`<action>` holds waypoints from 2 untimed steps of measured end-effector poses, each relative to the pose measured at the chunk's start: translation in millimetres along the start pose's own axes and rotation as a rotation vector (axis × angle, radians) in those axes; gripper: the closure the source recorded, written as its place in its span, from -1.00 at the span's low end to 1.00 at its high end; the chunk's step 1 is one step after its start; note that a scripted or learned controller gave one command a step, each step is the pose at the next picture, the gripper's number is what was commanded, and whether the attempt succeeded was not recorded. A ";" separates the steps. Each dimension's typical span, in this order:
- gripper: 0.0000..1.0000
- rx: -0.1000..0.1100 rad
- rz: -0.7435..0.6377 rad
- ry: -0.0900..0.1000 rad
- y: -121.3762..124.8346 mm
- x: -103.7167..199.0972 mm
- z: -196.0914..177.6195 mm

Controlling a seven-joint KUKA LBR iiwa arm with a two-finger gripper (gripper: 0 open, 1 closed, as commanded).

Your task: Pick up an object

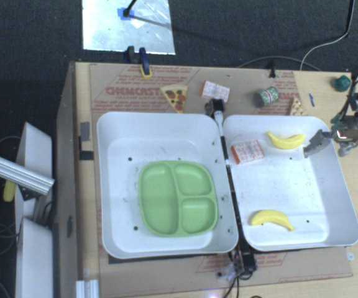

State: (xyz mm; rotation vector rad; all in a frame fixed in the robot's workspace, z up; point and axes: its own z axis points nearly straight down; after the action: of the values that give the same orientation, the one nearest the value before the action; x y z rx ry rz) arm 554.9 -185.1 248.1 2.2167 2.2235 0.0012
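The right bin (pixel 328 228) holds a yellow banana (pixel 285 140) near its far edge. A second yellow banana (pixel 271 218) lies near its front, and a red and white packet (pixel 247 151) sits by its left wall. My gripper (pixel 319 143) reaches in from the right at the bin's far right rim. It is just right of the far banana and apart from it. Nothing shows in its grasp. The left bin (pixel 114 166) holds a green divided plate (pixel 179 197).
On the bench behind the bins lie a toy pizza slice (pixel 174 97), a small packet (pixel 215 91), a small can (pixel 268 95) and a teal ball (pixel 342 82). A black divider (pixel 224 160) runs between the bins. Cables trail across the far right.
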 end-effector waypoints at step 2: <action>-1.00 -0.002 -0.003 0.001 113.2 32.8 157.2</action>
State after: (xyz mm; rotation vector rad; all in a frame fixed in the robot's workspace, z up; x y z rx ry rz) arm 668.4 -152.2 91.1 2.2130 2.2256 0.0042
